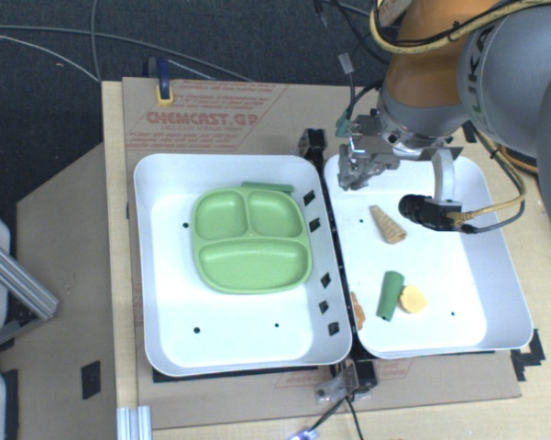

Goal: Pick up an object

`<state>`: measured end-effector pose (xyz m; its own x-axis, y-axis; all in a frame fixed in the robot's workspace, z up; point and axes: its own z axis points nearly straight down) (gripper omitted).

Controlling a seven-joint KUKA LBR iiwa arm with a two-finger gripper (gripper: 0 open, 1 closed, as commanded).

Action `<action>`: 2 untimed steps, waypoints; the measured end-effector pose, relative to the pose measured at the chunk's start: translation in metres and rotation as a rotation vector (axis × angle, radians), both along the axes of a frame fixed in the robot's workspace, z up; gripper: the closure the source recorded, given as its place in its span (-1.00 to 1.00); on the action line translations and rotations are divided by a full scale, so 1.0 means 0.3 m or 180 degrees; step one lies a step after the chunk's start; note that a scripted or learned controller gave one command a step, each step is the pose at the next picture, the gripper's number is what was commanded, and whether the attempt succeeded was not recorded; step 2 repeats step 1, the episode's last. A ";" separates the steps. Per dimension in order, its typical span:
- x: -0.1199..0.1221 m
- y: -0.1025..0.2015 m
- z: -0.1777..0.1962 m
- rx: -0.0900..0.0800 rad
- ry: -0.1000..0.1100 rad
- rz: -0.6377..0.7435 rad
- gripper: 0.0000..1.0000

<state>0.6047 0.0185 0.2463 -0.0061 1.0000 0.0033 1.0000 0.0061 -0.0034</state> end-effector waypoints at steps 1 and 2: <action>0.014 0.194 0.011 -0.0003 -0.0015 0.0001 1.00; 0.014 0.194 0.011 -0.0003 -0.0015 0.0001 1.00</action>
